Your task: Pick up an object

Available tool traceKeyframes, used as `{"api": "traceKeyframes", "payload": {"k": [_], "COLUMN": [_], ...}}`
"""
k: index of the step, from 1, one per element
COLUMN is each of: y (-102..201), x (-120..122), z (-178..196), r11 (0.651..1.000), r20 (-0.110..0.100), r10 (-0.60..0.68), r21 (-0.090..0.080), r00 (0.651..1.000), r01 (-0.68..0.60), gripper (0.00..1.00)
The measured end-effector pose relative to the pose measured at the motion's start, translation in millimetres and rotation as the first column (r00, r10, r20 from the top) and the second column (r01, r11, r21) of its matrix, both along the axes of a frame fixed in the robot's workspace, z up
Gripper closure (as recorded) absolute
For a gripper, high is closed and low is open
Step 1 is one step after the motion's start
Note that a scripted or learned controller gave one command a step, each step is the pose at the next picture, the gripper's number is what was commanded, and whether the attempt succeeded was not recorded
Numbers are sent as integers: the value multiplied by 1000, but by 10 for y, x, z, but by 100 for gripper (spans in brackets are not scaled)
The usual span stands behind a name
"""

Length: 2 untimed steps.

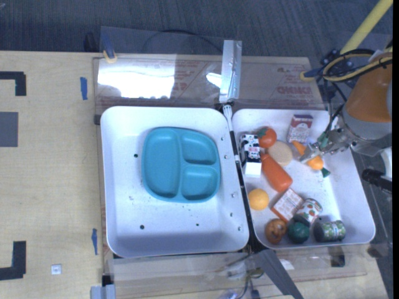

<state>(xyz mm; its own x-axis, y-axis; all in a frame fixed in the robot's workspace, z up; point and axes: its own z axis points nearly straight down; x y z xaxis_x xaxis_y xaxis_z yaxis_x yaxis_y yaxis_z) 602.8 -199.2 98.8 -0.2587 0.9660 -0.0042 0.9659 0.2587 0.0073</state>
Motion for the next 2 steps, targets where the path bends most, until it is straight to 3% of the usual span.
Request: {"api": "traceKeyframes", "payload": {"k": [1, 2], "y": [640, 632], "x": [535, 541], "z": [782, 882], "r11": [992, 992], "r20": [3, 6], "r10": [123, 123], "r21": [0, -2], "r00": [992, 992], "r01": [-123, -123], "gripper": [100, 100]}}
